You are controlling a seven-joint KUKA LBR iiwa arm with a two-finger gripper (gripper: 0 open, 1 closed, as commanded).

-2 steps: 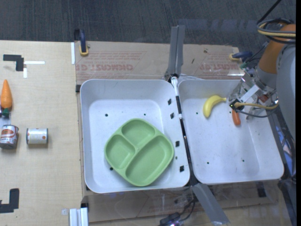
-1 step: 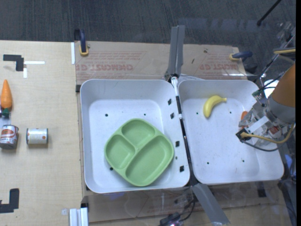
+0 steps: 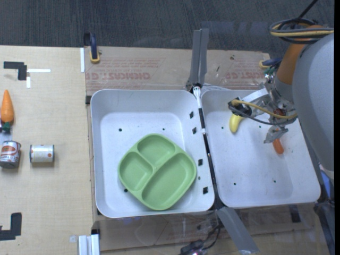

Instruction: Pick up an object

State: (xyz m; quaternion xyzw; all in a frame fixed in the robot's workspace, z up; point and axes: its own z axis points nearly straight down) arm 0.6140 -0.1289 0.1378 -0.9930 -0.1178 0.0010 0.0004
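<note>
Arm: the grey KUKA arm reaches in from the right over the right bin, its orange band above the wrist.
Gripper: the gripper hangs low in the right bin's upper right part, amid cables; whether it is released or clenched cannot be told from this angle.
Nearest object: a small orange carrot-like piece lies on the bin floor just below the gripper's tip, touching it or nearly so; nothing shows it being grasped.
Its axis: short, running roughly from upper left to lower right.
Second object: a yellow banana lies in the same bin, to the gripper's left in the view, near but apart, its long axis close to upright in the picture and slightly curved.
Left bin: the left bin holds a green divided plate, well apart from the gripper.
Bench outside: a carrot and two cans stand far left.
Judgement: the orange piece is the likelier target; a short descent would reach it.
</note>
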